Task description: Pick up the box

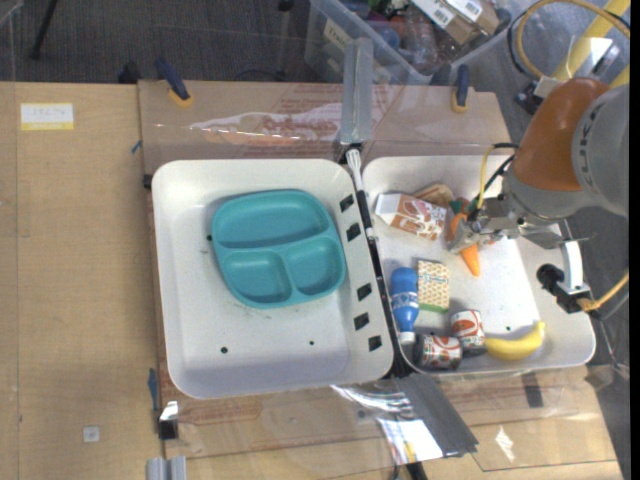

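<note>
A white and orange carton box (pixel 410 215) lies on its side at the back left of the right bin (pixel 570 343). A smaller flat box (pixel 433 284) with a checkered pattern lies near the bin's middle. My gripper (pixel 480 226) hangs low over the back middle of the right bin, just right of the carton. It is directly above an orange carrot (pixel 470 259). The grey arm with its orange band (pixel 560 143) comes in from the right and hides the gripper's tip.
The right bin also holds a blue bottle (pixel 403 299), two cans (pixel 441 351) (pixel 466 326) and a banana (pixel 516 342) near the front. A teal divided plate (pixel 275 246) lies in the left bin (pixel 190 298). A bin of clutter (pixel 420 8) stands behind the bench.
</note>
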`<state>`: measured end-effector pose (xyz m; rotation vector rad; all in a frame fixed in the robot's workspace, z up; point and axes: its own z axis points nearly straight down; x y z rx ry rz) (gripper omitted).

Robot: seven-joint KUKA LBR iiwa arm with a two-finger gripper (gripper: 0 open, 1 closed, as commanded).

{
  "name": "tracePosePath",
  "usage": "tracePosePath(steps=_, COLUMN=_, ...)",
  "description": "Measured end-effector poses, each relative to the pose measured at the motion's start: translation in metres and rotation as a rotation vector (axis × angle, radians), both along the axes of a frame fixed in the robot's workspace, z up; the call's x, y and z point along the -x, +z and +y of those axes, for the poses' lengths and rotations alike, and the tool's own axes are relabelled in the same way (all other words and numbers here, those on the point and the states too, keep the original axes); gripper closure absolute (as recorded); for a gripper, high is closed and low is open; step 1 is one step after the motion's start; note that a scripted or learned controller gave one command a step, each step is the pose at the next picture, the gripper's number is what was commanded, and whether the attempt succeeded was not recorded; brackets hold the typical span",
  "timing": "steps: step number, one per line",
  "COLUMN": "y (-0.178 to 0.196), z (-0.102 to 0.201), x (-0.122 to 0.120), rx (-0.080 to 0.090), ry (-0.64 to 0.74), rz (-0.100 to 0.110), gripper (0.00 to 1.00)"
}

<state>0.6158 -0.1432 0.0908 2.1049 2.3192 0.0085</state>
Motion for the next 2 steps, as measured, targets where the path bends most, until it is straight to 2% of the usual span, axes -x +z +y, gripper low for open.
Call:
tracePosePath(steps=1, y=0.142, z=0.064, x=-0.006, rx=-0.001, ry=0.067, rz=0.007, gripper=1.0)
tracePosePath(steps=2, y=0.094, z=0.136, x=0.072, rx=-0.005, ry=-0.136, rz=0.014, gripper=1.0)
